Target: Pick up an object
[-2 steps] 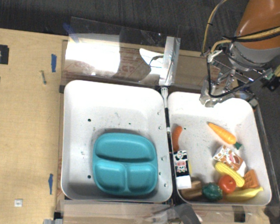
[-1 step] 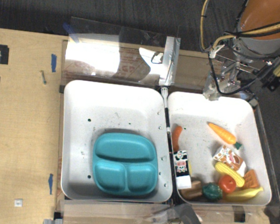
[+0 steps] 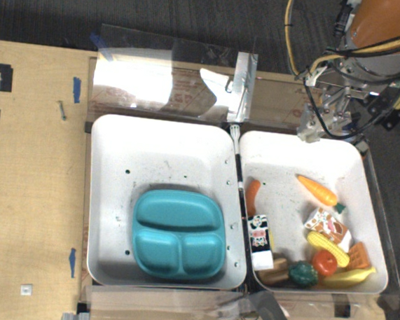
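**Toys piled in the right bin, arm up at the back**

Wood covers the bench (image 3: pixel 23 174), a pale tan board with a few black marks and bits of blue tape on its left part. Behind the bench the floor is dark. A clear shiny sheet (image 3: pixel 158 81) stands at the back, with a bright glare on it.

Two white bins sit side by side on the bench. The left bin (image 3: pixel 110 147) holds one thing, a teal plate (image 3: pixel 177 232) with three parts, lying flat near the front. A thin dark wall runs between the bins.

The right bin (image 3: pixel 278 156) holds the toys to pick from. One red-orange stick shape (image 3: pixel 253 194) lies against the left wall. Just in front of it is one small black and white box (image 3: pixel 258 233), and a white block touches its front end. One brown lump (image 3: pixel 278 270) and one dark green ball (image 3: pixel 303 273) sit at the front edge. One carrot (image 3: pixel 317 189) lies alone farther back, tilted. One white packet with red print (image 3: pixel 327 224) sits near the right wall. Touching it are one corn cob (image 3: pixel 327 247), one red tomato (image 3: pixel 324 263), one orange wedge (image 3: pixel 360 255) and one yellow banana (image 3: pixel 352 276), all crowded in the front right corner.

The gripper (image 3: pixel 314 128) hangs over the back edge of the right bin, well apart from the toys, with cables above it. It is too small and tangled to tell if it is spread or closed. Nothing can be seen in it.
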Robot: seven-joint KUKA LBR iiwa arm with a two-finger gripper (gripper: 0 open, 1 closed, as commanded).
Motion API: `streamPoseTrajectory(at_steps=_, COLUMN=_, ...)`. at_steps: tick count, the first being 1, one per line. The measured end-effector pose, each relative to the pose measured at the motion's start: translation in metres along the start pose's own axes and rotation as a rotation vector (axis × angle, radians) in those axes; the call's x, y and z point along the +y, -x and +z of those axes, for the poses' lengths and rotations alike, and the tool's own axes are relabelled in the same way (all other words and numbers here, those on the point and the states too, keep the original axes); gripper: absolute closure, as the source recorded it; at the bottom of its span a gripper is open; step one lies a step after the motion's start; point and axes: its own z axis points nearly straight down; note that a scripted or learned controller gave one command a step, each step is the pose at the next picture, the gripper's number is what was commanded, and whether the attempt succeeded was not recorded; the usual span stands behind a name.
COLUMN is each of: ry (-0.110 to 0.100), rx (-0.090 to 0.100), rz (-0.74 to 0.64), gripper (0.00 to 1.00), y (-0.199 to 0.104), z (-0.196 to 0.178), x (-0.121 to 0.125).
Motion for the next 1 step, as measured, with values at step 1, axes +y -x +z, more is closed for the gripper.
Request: streamPoseTrajectory(at_steps=1, ry=-0.001, rx=0.0, rz=-0.149, gripper=1.0, y=-0.0017, z=-0.0198, x=0.0007)
